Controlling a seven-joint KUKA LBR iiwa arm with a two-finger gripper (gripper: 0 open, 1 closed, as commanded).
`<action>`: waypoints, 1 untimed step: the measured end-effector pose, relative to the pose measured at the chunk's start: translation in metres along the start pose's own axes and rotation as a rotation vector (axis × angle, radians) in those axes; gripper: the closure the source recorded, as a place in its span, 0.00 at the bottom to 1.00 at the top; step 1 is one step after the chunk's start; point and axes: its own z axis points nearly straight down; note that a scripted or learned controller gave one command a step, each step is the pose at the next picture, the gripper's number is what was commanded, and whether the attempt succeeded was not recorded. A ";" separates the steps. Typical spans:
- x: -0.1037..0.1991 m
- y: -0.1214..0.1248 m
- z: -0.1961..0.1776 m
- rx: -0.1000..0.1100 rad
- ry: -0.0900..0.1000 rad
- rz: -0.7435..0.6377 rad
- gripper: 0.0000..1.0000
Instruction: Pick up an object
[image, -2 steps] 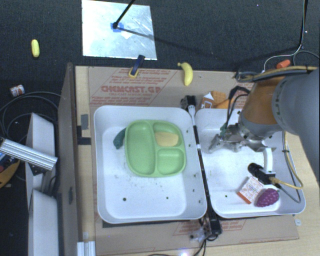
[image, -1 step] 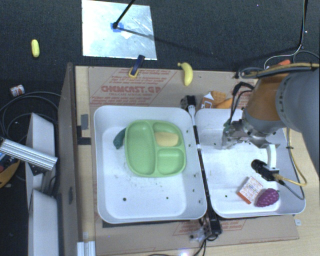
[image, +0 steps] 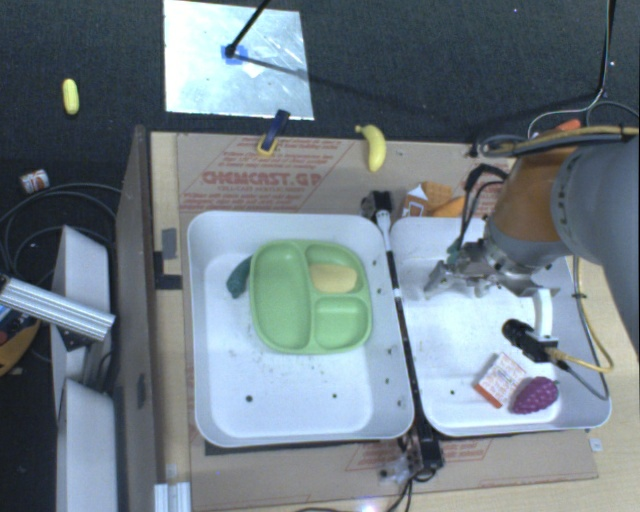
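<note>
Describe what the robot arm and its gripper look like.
The arm is a thick, rounded grey cylinder with a broad orange band above the wrist. The gripper is a small assembly of grey metal. Dark cables loop along the arm near the band.

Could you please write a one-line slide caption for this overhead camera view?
KUKA arm's gripper poised over the right bin, purple grapes nearby; green divided plate fills the left bin.

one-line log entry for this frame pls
arm: over right bin, upper part | gripper: nothing seen held | right bin: purple grapes, orange packet near front | left bin: green divided plate
</note>
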 end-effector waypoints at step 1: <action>0.000 0.001 -0.011 -0.003 0.000 -0.001 1.00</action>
